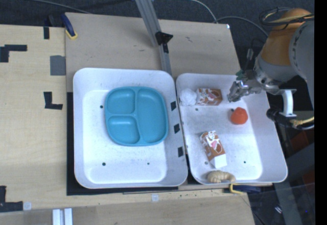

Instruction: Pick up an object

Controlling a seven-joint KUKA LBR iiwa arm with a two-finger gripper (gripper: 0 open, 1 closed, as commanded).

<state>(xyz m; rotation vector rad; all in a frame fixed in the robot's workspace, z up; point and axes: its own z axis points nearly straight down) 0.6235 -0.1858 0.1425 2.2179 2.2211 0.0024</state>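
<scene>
Hovering at right bin's (265,152) one-o'clock corner, gripper (236,92) hung, grip state impossible to tell. Tomato (238,115) lay just at its six o'clock, packet (209,96) at nine. Risk: round tomato could roll off closing fingers; descent between the two would catch nothing.

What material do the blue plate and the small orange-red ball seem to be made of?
Blue plate: probably moulded plastic, with a smooth matte finish, uniform colour and rounded dividers forming three compartments. Orange-red ball: possibly plastic or rubber; it has an even colour and a dull surface, but it is too small to tell for sure.
</scene>
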